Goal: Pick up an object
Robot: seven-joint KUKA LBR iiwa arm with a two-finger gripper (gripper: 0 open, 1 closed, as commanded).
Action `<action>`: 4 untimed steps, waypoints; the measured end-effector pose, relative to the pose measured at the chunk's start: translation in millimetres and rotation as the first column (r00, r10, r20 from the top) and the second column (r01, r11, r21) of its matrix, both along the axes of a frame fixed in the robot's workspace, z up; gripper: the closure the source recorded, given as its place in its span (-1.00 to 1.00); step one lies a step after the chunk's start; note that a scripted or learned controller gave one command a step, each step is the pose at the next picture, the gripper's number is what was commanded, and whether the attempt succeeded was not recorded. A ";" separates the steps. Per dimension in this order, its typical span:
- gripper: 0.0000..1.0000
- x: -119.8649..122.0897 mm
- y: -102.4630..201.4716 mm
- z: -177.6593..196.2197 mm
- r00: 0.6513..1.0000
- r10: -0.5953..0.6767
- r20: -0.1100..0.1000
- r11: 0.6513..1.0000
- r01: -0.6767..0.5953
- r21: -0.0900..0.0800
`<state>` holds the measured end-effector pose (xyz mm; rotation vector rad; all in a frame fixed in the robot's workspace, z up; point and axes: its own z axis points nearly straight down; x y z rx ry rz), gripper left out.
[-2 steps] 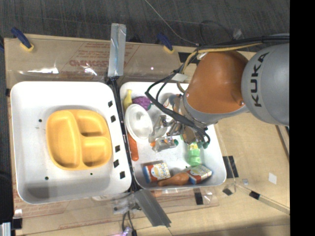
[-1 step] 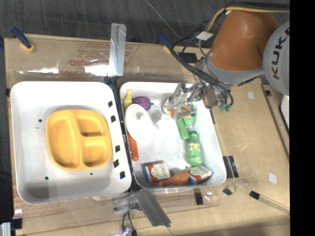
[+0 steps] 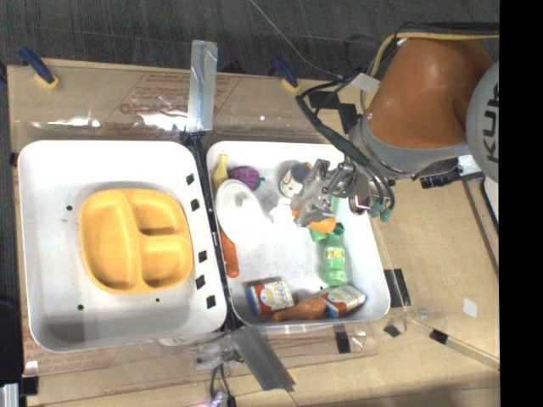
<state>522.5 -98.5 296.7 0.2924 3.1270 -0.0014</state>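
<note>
Reaching in from the right, the hand (image 3: 316, 200) hangs low over the right bin (image 3: 373, 253), its metal fingers (image 3: 307, 195) pointing down toward a small orange piece (image 3: 322, 224) just beneath them; whether they are spread or pressed together, or touching that piece, I cannot tell. Just below it lies a green bottle (image 3: 334, 259). Near the bin's front edge sit a small labelled carton (image 3: 270, 296), a carrot-like orange item (image 3: 299, 310) and another small packet (image 3: 344, 298). To the hand's left are a white cup (image 3: 234, 203), a purple item (image 3: 245, 176) and a yellow banana (image 3: 220, 170). The left bin (image 3: 42, 227) holds a yellow divided tray (image 3: 136, 237). Both bins rest on the counter (image 3: 441, 261).
</note>
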 end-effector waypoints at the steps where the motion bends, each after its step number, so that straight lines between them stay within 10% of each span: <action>1: 1.00 -45.5 25.3 -82.1 0.976 0.217 -0.002 0.976 -0.217 0.002; 2: 1.00 -9.0 46.5 -29.0 0.971 0.238 0.005 0.971 -0.238 -0.001; 3: 1.00 44.3 -10.5 -29.7 0.896 0.443 0.001 0.896 -0.443 -0.002; 4: 1.00 85.4 31.4 -23.6 0.935 0.356 0.003 0.935 -0.356 0.000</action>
